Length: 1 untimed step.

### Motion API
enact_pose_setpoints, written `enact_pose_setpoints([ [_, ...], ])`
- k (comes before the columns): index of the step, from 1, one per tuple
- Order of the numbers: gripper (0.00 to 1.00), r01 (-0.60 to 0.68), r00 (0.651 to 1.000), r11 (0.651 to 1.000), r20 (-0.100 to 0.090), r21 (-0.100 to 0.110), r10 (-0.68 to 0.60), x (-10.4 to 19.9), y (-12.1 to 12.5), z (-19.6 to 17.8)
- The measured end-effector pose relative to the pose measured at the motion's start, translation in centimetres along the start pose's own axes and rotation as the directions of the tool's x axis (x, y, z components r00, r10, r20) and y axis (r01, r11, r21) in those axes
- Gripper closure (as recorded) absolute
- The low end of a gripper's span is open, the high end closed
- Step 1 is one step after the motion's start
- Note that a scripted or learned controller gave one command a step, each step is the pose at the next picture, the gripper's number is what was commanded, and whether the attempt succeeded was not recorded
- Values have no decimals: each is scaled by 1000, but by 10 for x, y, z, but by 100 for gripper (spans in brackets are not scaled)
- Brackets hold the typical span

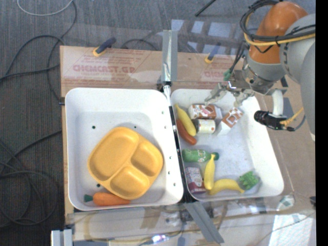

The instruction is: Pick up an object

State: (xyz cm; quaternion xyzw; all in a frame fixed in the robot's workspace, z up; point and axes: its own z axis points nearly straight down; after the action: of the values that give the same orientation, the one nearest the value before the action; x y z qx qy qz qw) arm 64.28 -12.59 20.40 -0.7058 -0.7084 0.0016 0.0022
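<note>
The gripper hangs over the far edge of the right bin, fingers spread wide with nothing between them (the approach step, I judge). Just beneath, near the bin's far edge, sits a small red-and-white carton; next it must descend squarely over the carton before closing.
</note>
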Motion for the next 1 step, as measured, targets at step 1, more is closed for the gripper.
enact_pose_setpoints([
  [1,0,145,989,989,1,-3,-145,19,-27,111],
])
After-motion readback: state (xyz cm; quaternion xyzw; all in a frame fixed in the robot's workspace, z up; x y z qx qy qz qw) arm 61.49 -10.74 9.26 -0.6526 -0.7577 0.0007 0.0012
